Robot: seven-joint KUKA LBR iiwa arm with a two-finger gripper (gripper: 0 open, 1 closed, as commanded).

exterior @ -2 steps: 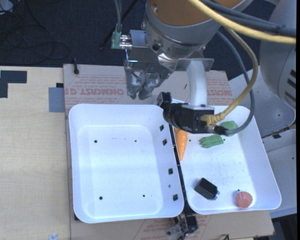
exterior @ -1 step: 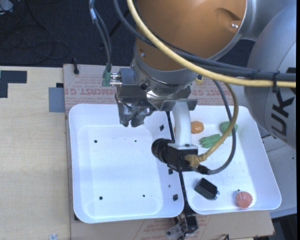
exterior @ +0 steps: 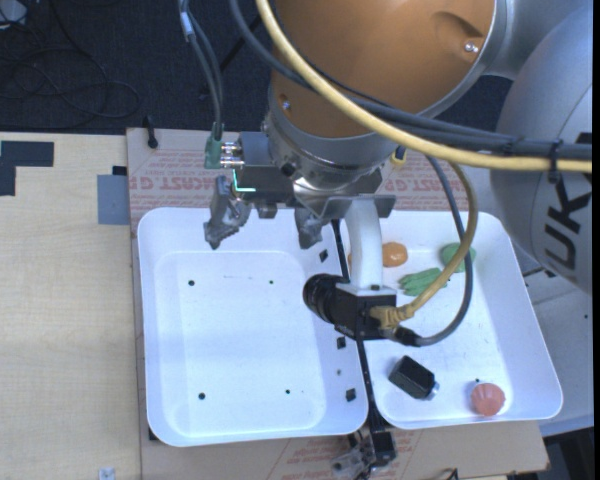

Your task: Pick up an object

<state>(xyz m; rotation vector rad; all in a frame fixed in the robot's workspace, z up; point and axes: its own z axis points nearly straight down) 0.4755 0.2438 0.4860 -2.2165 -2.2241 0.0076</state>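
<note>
While the arm (exterior: 380, 58) hangs over the far side of the table (exterior: 50, 298), the tool (exterior: 265, 226) sits just left of the seam (exterior: 364, 368) where the two white bins meet. It is above the far rim of the left bin (exterior: 170, 418). Its two fingers (exterior: 220, 223) are spread wide with nothing between them, which is how a tool would be set before closing on something.

All the loose things lie right of the seam, in the right bin (exterior: 540, 368):

- A black block (exterior: 413, 378) lies close to the seam at the near end.
- A pink ball (exterior: 487, 398) lies further right of the seam, by the near corner.
- An orange piece (exterior: 394, 255) lies near the seam towards the far end.
- A green piece (exterior: 435, 273) lies just beyond the orange one, further from the seam.

A yellow cable (exterior: 450, 258) and a dark fitting (exterior: 335, 303) hang across the seam, so part of the far end of that bin is hidden.

Judging from this, the pick has not begun. The tool is on the wrong side of the seam for any of the candidates, and nothing can be made out in the left bin beneath it. The block and ball stand apart from the other things, so they look the easiest to close on. The orange and green pieces sit near each other under the cable, which could get in the way.
</note>
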